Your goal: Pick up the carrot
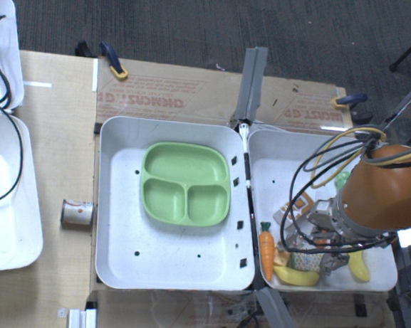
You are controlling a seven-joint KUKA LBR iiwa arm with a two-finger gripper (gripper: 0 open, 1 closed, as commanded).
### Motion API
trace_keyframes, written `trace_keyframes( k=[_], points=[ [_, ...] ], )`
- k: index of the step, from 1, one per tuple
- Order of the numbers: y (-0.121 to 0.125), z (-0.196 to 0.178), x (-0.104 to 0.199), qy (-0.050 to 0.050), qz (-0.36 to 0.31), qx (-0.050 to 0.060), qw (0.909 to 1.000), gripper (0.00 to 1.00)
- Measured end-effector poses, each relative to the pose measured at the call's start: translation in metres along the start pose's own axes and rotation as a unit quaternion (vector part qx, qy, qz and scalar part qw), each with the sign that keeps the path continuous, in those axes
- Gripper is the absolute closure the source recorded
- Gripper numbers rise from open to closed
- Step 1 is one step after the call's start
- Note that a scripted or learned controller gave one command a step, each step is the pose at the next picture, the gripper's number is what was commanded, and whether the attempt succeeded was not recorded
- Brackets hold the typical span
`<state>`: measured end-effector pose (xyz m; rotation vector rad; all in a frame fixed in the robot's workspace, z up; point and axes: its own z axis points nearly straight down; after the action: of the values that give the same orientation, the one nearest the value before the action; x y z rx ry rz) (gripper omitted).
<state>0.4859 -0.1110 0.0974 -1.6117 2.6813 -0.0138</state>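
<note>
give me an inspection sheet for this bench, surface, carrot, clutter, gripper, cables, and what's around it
Surface: two white bins side by side; left bin holds a green divided plate; right bin holds the toys.
Job's things: carrot lies at the right bin's left wall, not gripped.
Clutter: bananas beside the carrot, other small items under the arm.
Gripper: gripper low over the right bin's pile, right of the carrot.
Cables: black and yellow loops on the arm.
Surroundings: cardboard, clamps, small can.
</note>
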Motion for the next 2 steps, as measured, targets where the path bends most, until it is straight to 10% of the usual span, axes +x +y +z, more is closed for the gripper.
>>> trace_keyframes(
  k=[1, 2],
  points=[
    [-0.017, 0.0, 0.04, -0.001, -0.115, -0.002, 0.9934, 0.0],
    [-0.018, -0.01, 0.036, -0.004, -0.113, 0.0, 0.9936, 1.0]
  ],
)
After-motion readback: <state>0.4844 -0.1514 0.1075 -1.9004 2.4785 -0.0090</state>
